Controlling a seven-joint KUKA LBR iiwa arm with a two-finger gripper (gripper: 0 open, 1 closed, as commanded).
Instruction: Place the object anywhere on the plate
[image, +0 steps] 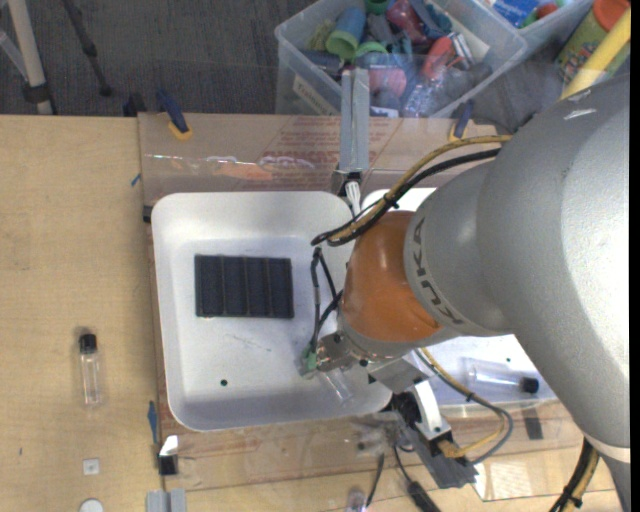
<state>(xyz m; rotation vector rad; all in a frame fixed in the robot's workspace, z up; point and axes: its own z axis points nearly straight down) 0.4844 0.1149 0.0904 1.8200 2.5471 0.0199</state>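
At the near edge of the wooden table (60, 250), just nearer than the left bin's (185, 215) near-left corner, sits a small black and white clip (168, 462). Well out from the left bin on the view's left, a small clear bottle (90, 368) with a black cap lies on the bare table.

The claw (335, 378) hangs over the left bin's near-right corner, close to its white floor. Whether it is released or clenched cannot be told, and nothing can be seen held in it.

Past that corner to the view's right, a clear tube (497, 379) with a black cap lies on its side in the right bin (490, 350), well apart from the plate.

The plate (244, 287) is a black ribbed rectangle lying flat in the middle of the left bin, nothing on it. A tiny dark speck (224, 381) lies nearer, on the bin floor.

The grey arm (540, 220) rises from the claw, with an orange band (385, 285) at its wrist. Beside the band, sideways letters read as part of "KUKA".

Beyond the left bin's far rim stand an upright metal bar (353, 120), a blue clamp (177, 122), and a clear tub (400, 50) of mixed coloured toys.
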